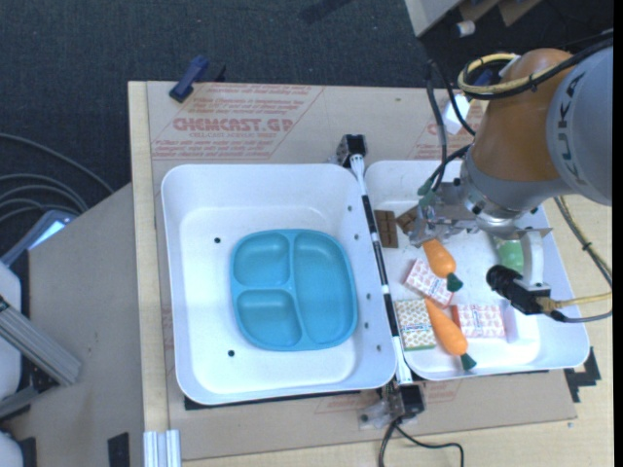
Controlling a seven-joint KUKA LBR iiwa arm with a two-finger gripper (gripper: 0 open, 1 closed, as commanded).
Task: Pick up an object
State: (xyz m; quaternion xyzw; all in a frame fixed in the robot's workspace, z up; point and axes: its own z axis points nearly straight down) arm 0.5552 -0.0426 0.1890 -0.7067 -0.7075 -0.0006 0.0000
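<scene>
The right bin [560, 353] holds several small items. An orange toy carrot [440, 259] lies near its middle, and a second carrot [450, 331] lies nearer the front. A pink-and-white packet [425, 280] sits between them. The grey arm with its orange band [516, 115] reaches in from the right, and its gripper [428, 222] hangs over the back left of this bin, just above and behind the upper carrot. Nothing can be seen held in it.
The left bin [185, 261] holds a blue divided plate [292, 288]. In the right bin also lie a brown block [385, 228], a green-edged packet [416, 323], a pink packet [482, 321] and a green item [510, 255]. A black part with a yellow cable [511, 288] hangs over the bin.
</scene>
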